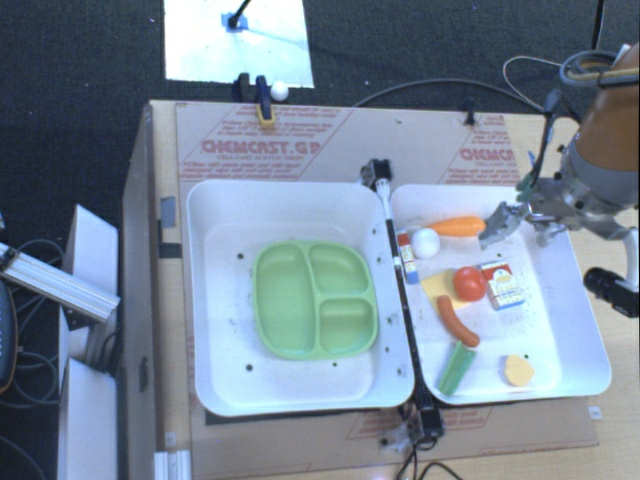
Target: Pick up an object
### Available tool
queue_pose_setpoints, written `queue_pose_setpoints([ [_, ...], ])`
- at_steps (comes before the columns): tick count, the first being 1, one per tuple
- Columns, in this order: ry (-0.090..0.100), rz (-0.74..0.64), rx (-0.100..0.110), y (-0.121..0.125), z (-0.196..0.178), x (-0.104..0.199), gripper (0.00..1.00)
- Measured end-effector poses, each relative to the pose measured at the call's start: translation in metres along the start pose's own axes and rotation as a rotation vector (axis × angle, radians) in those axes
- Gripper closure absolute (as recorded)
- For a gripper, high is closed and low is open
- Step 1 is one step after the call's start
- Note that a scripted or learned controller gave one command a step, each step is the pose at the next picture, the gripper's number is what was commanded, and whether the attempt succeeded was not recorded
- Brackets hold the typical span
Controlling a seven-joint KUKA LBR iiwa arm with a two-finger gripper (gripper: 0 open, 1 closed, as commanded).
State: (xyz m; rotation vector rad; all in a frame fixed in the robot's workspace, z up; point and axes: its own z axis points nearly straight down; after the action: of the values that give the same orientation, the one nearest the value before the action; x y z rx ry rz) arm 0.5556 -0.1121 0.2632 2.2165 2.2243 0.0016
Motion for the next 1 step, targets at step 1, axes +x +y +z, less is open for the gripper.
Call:
queue_pose_setpoints([
  [1,0.001,0.003,0.004,0.0168,0.1474,-0.0285,0.00],
])
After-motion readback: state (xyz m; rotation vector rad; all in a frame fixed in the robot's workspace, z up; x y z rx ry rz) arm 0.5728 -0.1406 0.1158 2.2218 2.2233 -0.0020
